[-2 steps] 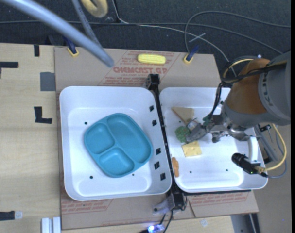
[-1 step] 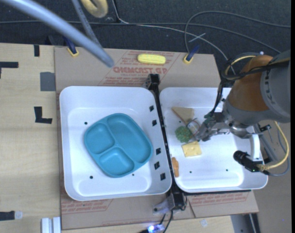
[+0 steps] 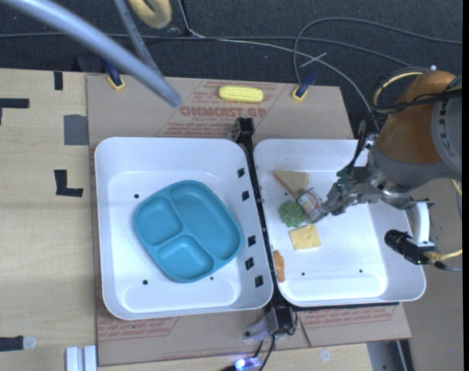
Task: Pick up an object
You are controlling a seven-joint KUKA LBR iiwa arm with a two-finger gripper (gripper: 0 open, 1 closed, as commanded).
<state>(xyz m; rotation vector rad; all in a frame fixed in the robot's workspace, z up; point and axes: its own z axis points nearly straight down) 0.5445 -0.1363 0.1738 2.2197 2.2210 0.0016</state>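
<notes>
My gripper (image 3: 315, 207) reaches in from the right and sits low in the right bin (image 3: 373, 284), its tip right beside a green broccoli-like piece (image 3: 290, 214). A tan wedge (image 3: 291, 181) lies just above the tip. A yellow cheese-like square (image 3: 304, 239) lies just below it. A small orange piece (image 3: 279, 265) rests near the bin's left wall. The fingers are small and dark against the objects.
The left bin (image 3: 118, 284) holds a blue sectioned plate (image 3: 187, 229). A yellow corn-like object (image 3: 240, 94) lies on the cardboard behind the bins. Cables run across the back, and a grey bar crosses the top left.
</notes>
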